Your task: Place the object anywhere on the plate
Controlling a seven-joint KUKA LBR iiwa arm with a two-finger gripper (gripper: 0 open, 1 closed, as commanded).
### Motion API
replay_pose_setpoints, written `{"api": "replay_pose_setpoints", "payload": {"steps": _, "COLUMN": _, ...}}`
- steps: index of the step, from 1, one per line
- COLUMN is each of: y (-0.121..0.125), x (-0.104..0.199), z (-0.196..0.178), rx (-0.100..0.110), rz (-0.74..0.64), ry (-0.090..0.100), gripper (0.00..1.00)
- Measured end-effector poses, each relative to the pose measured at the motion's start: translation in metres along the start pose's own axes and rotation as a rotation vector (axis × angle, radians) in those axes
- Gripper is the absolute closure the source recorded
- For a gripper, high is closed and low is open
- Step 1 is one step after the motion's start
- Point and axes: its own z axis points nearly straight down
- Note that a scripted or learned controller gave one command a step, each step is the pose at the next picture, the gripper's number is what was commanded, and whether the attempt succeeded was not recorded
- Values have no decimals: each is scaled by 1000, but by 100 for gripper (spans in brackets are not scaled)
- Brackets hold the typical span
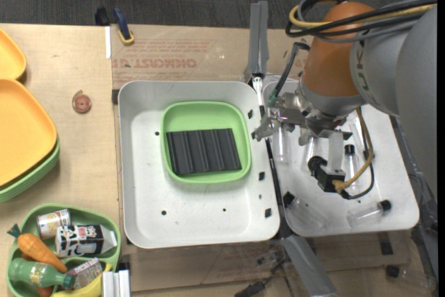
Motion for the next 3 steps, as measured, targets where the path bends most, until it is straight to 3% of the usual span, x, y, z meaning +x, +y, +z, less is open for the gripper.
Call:
{"api": "replay_pose_setpoints", "payload": {"steps": 1, "y": -36, "x": 16, "z": 2, "rx": 3, "rz": 40, "ry": 0, "gripper": 0}}
{"api": "replay_pose_setpoints", "payload": {"steps": 3, "y": -36, "x": 16, "z": 2, "rx": 3, "rz": 41, "ry": 0, "gripper": 0}}
